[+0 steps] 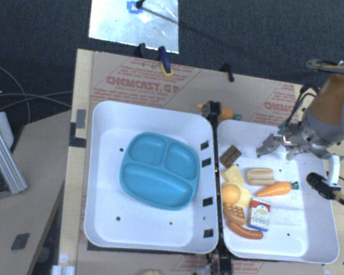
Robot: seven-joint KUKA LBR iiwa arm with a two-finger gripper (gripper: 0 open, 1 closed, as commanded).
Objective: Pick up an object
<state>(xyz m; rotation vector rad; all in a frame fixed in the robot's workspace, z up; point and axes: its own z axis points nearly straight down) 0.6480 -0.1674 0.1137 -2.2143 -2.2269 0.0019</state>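
**Nothing lifted yet: gripper hangs over the right bin's far corner**

You have the gripper (pixel 281 145) above the far end of the right bin (pixel 316 229), with nothing between its fingers; whether they are spread or closed you cannot tell from this slant. All the candidates lie in that bin, grouped toward its left half: a brown block (pixel 230 154), a cheese wedge (pixel 233 174), a bread roll (pixel 260 175), a carrot (pixel 274 189), an orange ball (pixel 232 193), a waffle (pixel 236 211), a small red carton (pixel 259 214) and a sausage (pixel 244 230). The left bin (pixel 103 219) holds a blue divided plate (pixel 160 170). As you can judge it, the pick is not yet begun: choosing a piece, descending, closing and lifting all remain. The roll and carrot lie nearest.
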